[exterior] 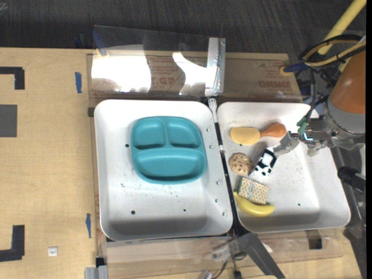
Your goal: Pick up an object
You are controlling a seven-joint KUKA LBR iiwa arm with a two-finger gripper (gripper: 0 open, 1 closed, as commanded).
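Observation:
My gripper (286,145) reaches in from the right over the right bin (314,205). Its tip hangs just above and to the right of a black-and-white spotted object (265,163). Close to the tip's upper left lies a yellow and orange drumstick-shaped toy (257,133). A round brown cookie (239,163) sits left of the spotted object. Nearer the front lie a patterned packet (254,189) and, under its edge, a yellow banana (257,208). Nothing is seen held by the gripper.
The left bin (116,202) holds a teal divided plate (168,149). The arm's orange band (352,92) and grey wrist stand over the right bin's far right rim. A clear plastic sheet (157,68) lies behind the bins. Yellow cables (343,22) run at the upper right.

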